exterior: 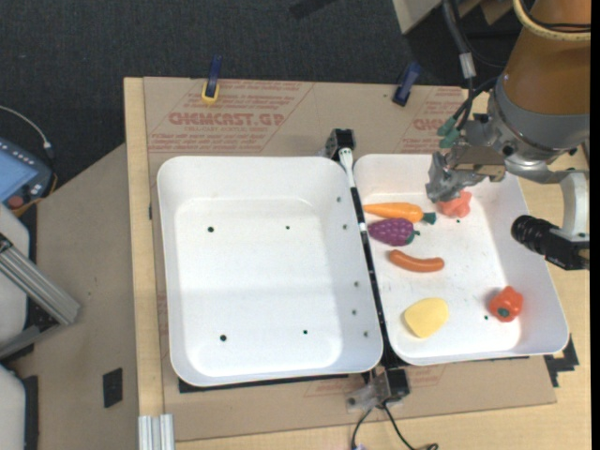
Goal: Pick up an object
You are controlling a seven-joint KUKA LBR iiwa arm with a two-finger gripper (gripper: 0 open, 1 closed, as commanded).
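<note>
Gripper (448, 193) is down near the far edge of the right bin (534, 337), right over a pink object (457, 205); can't tell whether the object is gripped. Carrot (397, 211), purple grapes (391, 232) and sausage (415, 262) sit by the bin's left wall

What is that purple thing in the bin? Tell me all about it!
The purple thing looks like a small toy bunch of grapes or an eggplant, likely smooth plastic, oval and dark violet. It lies on its side in the right bin, close to the wall shared with the other bin. The toy carrot lies just behind it, seemingly touching. A toy sausage lies just in front, apart from it.
</note>
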